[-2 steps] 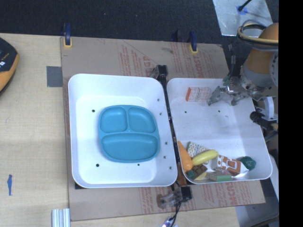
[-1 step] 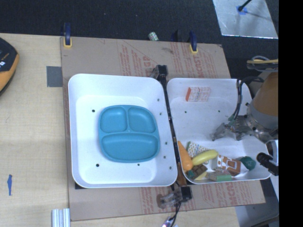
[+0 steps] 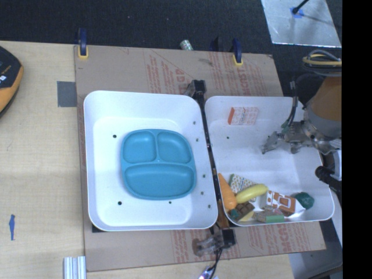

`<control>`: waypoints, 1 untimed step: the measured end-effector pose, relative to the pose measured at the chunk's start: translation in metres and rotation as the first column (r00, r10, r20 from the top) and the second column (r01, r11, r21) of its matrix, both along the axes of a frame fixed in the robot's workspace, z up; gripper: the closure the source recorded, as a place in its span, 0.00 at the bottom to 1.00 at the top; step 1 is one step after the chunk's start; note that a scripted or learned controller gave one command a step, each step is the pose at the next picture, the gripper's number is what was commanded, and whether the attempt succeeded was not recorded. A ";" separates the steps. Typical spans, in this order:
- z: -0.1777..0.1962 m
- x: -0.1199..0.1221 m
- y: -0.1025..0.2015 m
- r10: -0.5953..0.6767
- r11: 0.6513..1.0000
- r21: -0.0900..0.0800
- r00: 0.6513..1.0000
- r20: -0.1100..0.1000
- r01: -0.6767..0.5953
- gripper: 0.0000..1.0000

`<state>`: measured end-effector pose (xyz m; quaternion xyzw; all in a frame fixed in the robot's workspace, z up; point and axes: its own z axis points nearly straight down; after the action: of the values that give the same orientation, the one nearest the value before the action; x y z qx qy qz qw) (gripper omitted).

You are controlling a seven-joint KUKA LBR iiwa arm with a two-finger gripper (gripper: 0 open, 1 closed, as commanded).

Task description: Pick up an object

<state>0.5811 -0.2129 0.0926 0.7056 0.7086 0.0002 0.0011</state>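
Your grey two-finger gripper (image 3: pixel 283 142) hangs spread and empty over the right white bin (image 3: pixel 264 170) — approach step; drop toward the yellow plastic banana (image 3: pixel 251 193) heaped at that bin's near edge.

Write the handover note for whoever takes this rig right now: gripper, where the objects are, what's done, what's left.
Gripper: over the right bin, above its bare middle, with nothing between its fingers; open or shut is unclear from this angle.
Objects: a pile in the right bin's near corner, with a carrot, a banana, an orange-and-white box and a green piece. A small card lies flat at the far side of that bin.
Left bin: holds a blue divided plate.
Done: nothing picked yet.
Left: go down on one object, grasp and lift it.
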 end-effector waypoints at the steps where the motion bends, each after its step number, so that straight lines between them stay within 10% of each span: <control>1: 0.019 0.079 0.032 0.005 1.000 0.001 1.000 0.004 -0.005 0.00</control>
<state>0.6605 -0.1808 0.1115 0.7039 0.7103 0.0020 0.0023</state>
